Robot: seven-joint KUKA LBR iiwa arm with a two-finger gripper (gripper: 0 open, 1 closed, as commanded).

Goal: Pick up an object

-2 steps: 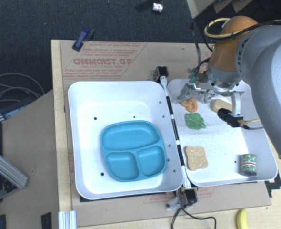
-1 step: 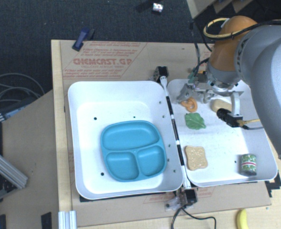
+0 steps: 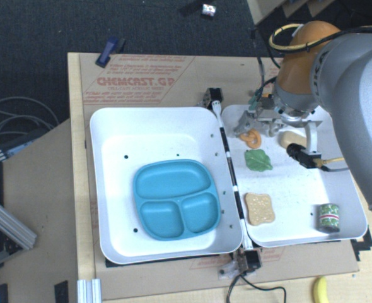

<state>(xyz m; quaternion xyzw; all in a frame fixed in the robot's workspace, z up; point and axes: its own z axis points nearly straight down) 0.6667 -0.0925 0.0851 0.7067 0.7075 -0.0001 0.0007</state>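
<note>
Your tool (image 3: 260, 124) is down at the right bin's (image 3: 343, 197) far-left corner.
Orange pretzel (image 3: 251, 137) just beneath it; finger state — you cannot tell. Green piece (image 3: 258, 161) nearby, open floor toward the can (image 3: 328, 216).

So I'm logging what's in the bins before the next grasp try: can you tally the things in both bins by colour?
Blue: 1, the tray in the left bin
Green: 2, the leaf and the can
Orange: 1, the pretzel
Tan: 1, the toast
Cream: 1, a piece partly hidden under the arm
Total: 6, five of them in the right bin
</note>
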